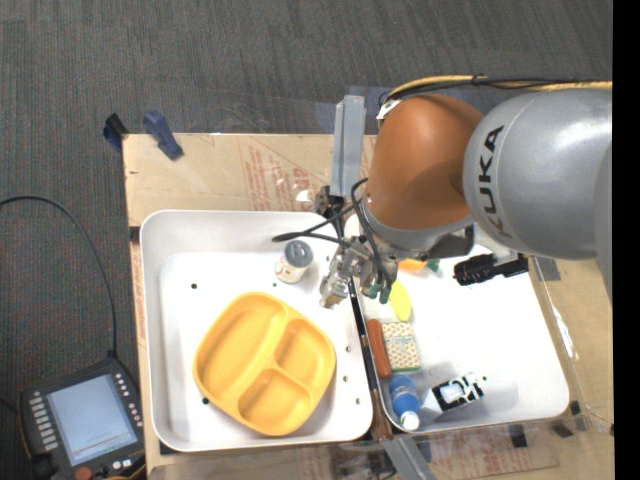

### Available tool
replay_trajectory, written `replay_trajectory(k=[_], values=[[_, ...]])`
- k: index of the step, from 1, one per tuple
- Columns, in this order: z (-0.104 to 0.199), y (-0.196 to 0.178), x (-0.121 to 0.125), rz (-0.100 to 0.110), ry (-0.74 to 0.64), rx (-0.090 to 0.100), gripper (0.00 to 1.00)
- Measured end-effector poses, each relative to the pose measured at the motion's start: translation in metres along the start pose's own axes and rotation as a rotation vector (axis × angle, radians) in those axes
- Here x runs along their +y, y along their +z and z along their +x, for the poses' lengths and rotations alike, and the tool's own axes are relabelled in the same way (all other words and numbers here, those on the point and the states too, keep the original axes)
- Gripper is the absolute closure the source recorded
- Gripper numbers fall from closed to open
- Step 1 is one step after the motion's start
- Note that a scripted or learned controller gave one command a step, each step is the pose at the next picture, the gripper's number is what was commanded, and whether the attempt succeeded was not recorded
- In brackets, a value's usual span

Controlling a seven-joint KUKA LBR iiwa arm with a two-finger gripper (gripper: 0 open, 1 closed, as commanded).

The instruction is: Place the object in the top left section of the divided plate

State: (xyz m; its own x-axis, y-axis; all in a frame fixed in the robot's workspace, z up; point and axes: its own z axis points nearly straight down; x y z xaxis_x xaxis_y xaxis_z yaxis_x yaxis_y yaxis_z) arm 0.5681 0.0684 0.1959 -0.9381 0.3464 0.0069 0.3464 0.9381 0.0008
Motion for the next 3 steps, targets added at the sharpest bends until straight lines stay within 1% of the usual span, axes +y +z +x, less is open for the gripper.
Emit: replay_trajectory(k=[1,2,3], values=[[0.002,0.012,-0.071,0.002,-0.037,-0.002,1.0],[0.014,0.011,-0.077,0.0,-0.521,-0.004,1.0],[0.005,0.011,-0.143,0.0,-0.732,-0.006,1.0]])
